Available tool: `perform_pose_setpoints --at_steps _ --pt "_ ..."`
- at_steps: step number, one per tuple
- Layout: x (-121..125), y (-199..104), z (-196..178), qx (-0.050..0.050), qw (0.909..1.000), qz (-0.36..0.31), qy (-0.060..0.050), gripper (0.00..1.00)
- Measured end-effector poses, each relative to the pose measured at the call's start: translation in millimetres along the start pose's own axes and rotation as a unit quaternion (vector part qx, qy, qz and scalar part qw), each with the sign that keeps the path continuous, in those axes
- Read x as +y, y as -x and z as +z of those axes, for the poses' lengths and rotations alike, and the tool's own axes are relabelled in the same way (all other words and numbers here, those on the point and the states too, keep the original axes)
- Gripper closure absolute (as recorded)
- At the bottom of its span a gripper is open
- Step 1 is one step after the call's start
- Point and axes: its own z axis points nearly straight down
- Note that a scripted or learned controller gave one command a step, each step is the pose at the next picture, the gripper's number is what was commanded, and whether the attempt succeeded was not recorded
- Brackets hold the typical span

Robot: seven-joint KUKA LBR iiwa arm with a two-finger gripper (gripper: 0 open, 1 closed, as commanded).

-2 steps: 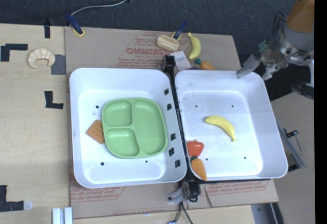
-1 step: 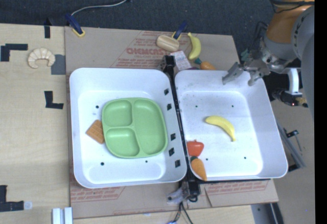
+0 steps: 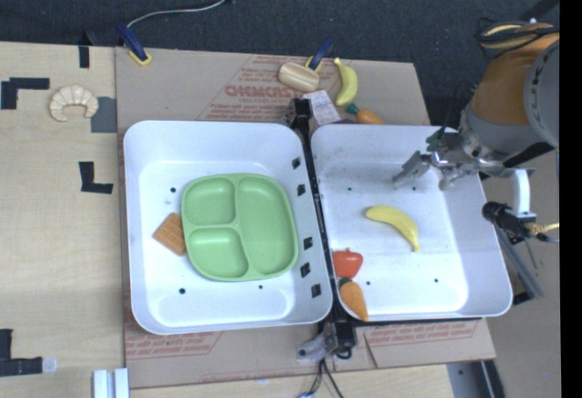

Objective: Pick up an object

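Two bins stand side by side. In the right bin (image 3: 473,292) lies a banana (image 3: 394,225), near its middle. The gripper (image 3: 420,168) hangs above the bin's far part, fingers apart, holding nothing, well apart from the banana.

The grey arm with its orange band (image 3: 511,83) reaches in from the right, its two-finger metal gripper (image 3: 411,171) low, fingers spread apart, holding nothing.

I've just got the one fixed cam, mounted above the tabletop (image 3: 55,233), looking down at a slant from mid-height, both white bins (image 3: 145,205) fully in frame.
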Motion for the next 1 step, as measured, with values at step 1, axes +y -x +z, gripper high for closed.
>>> perform_pose_setpoints --at_steps 1 --pt "-30.7 -47.8 60.7 0.000 1.0000 0.000 0.002 0.00"
